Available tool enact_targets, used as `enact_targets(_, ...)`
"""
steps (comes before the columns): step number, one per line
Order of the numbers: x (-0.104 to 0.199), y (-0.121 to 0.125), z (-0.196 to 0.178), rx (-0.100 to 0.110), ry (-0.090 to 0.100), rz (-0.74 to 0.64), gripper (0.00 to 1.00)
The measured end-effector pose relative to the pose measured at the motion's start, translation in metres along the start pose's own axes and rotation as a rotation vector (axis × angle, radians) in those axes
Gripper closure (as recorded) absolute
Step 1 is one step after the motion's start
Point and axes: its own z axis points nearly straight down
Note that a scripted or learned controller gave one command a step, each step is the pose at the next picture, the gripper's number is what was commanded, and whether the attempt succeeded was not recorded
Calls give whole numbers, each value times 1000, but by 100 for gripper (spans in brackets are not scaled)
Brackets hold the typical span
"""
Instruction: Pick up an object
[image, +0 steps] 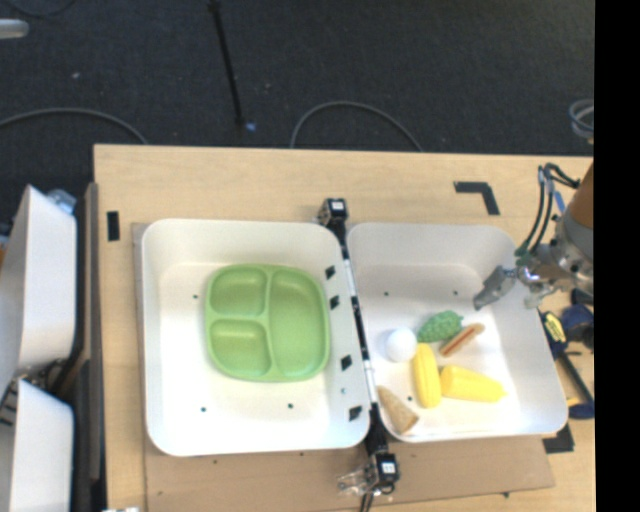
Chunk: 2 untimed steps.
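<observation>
End effector (497, 287) above right bin (440, 250); no legible writing.

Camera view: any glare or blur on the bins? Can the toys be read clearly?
Camera view: soft overall, low resolution; the right bin and left bin read bright white but keep their edges, with no hard glare. The green plate, yellow corn and white ball separate cleanly by colour. The hand is blurry at the right edge; the finger state is unreadable.
</observation>
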Motion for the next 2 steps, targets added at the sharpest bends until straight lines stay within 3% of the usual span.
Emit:
enact_targets(1,1,3,-9,-13,-4,-4,0)
enact_targets(2,1,2,33,-10,-3,-2,0)
